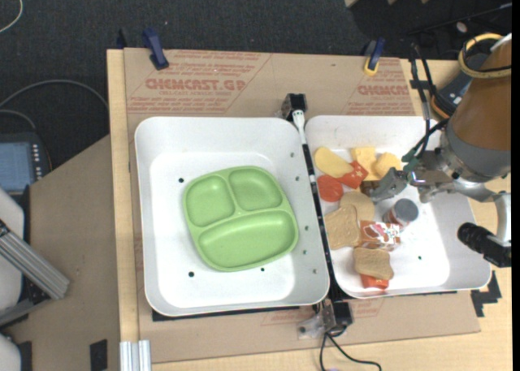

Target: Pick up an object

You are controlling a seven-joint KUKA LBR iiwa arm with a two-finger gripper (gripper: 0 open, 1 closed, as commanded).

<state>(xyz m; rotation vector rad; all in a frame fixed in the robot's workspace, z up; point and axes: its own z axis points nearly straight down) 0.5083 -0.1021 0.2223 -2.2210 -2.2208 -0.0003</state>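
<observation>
A slice of bread [373, 262] lies at the near edge of the right bin [439, 268], below and left of the gripper [388, 189]. The gripper hangs low over the food pile; whether it grips anything cannot be told. Far to its left, a green divided plate [239, 217] sits in the left bin [158, 199].

Single arm [486, 110] entering from the right edge of the camera view, grey body with orange band above the wrist. Wrist angled downward and to the left. Gripper [388, 188] at the lower-left end of the wrist assembly, positioned low. Dark cabling routed along the upper part of the arm. Arm largely cropped by the right frame edge.
</observation>
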